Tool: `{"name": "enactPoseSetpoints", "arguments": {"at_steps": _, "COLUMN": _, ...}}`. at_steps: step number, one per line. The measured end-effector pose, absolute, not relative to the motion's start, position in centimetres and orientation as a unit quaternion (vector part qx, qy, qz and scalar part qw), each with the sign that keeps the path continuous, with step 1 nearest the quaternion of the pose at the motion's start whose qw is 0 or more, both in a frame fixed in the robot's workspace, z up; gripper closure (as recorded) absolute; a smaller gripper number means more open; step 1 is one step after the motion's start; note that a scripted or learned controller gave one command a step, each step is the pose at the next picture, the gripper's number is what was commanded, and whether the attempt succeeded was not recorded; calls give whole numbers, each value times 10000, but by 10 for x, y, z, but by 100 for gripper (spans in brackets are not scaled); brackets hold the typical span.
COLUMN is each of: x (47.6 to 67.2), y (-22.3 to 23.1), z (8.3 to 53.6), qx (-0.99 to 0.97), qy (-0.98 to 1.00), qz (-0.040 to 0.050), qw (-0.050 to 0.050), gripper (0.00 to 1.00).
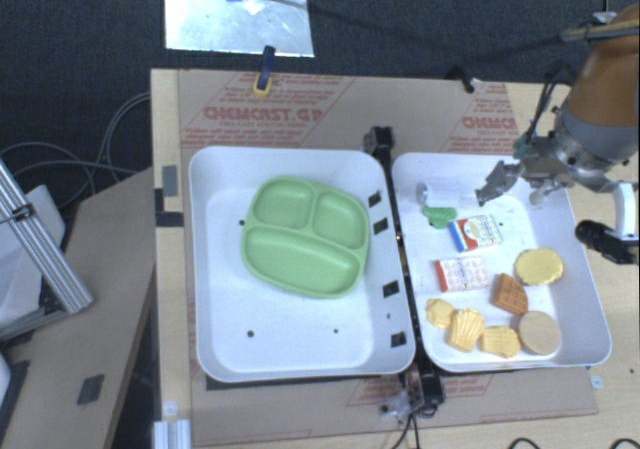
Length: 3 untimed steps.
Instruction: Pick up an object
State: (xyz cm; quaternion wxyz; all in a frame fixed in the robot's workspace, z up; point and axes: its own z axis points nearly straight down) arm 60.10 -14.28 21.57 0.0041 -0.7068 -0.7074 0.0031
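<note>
The gripper [522, 175] hovers at the upper right of the frame, over the right bin [598, 329]; its fingers stand apart with nothing between them; I judge the approach step is in hand; next it must descend on one object, perhaps the nearby green piece [438, 216].

Two bins sit side by side on the counter [330, 102]. The left bin [215, 337] holds a divided plate [305, 237]. The right bin [585, 322] holds small toy foods [490, 302], with the gripper [518, 180] above its far edge.
</note>
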Motion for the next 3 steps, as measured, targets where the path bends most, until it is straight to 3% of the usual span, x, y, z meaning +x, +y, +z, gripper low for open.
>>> {"name": "enactPoseSetpoints", "arguments": {"at_steps": 1, "x": 604, "y": -143, "z": 223, "qx": -7060, "qy": -7082, "qz": -4, "qw": -7, "gripper": 0}}
{"name": "enactPoseSetpoints", "arguments": {"at_steps": 3, "x": 609, "y": -144, "z": 115, "qx": -7068, "qy": -7074, "qz": 3, "qw": 3, "gripper": 0}}
